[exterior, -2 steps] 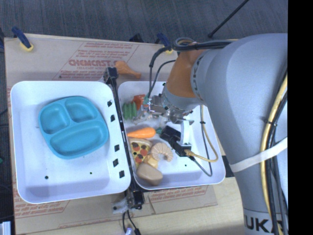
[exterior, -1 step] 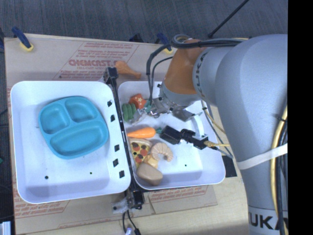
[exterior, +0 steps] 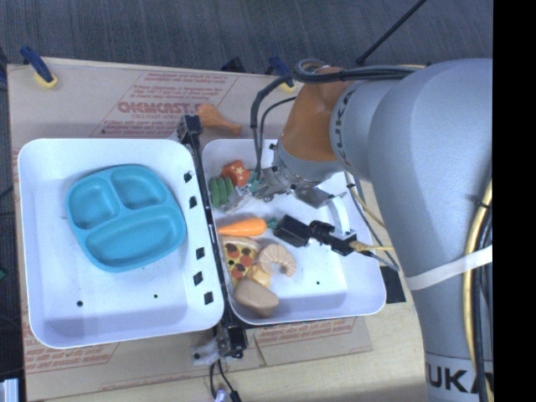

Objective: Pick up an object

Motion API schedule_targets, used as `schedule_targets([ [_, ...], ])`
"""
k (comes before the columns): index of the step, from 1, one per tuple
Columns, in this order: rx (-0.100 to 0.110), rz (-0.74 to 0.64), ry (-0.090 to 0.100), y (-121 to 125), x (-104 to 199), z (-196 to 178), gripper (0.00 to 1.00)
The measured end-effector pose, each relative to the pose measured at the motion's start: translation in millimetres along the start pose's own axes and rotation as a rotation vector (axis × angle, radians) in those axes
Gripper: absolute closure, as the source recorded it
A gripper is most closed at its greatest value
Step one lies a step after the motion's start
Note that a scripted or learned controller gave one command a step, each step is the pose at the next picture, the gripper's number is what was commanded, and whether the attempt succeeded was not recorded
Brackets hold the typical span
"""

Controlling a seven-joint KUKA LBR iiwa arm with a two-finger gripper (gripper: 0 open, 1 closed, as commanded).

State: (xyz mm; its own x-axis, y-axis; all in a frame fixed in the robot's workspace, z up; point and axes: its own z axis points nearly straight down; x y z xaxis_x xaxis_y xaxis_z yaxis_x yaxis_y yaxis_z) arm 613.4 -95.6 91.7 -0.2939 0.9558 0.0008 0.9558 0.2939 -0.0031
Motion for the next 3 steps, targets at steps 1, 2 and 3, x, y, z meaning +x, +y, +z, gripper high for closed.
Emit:
schedule_targets([
  [1,0.000,0.000,0.000,0.0,0.0,0.0,0.00],
  [2,0.000,0.000,0.000,0.0,0.0,0.0,0.00],
  [3,0.000,0.504,0.001,-4.5,-6.1,0.2,0.00],
])
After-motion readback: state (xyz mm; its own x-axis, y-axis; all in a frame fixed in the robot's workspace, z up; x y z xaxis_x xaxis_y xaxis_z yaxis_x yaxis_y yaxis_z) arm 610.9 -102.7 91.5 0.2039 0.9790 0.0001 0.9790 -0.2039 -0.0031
